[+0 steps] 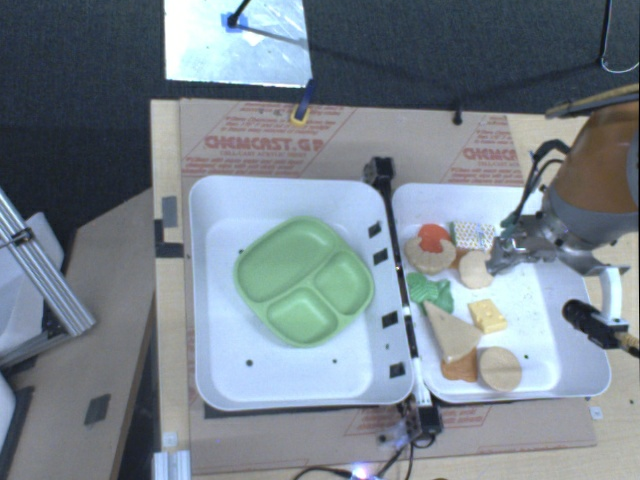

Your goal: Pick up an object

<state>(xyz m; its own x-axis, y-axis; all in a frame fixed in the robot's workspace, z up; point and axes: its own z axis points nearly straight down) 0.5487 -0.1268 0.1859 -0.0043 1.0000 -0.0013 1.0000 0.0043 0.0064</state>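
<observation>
The right bin (pixel 560 368) holds several toy food pieces. A red tomato slice (pixel 433 235) lies on a round tan bun (pixel 428 256). Next to them are a speckled block (pixel 472 234) and a pale round piece (pixel 475 269). Nearer the front lie a green leafy piece (pixel 429 290), a yellow cheese cube (pixel 488 315), a tan wedge (pixel 452 333), an orange piece (pixel 460 369) and a round biscuit (pixel 500 368). My gripper (pixel 502 252) hangs low over the right bin, just right of the pale round piece and the speckled block. I see nothing held in it.
The left bin (pixel 215 368) holds a green divided plate (pixel 303 280). A black divider with clips (pixel 392 268) runs between the bins. The arm (pixel 600 183) fills the space over the right bin's far right side. A silvery sheet (pixel 238 26) lies behind the bench.
</observation>
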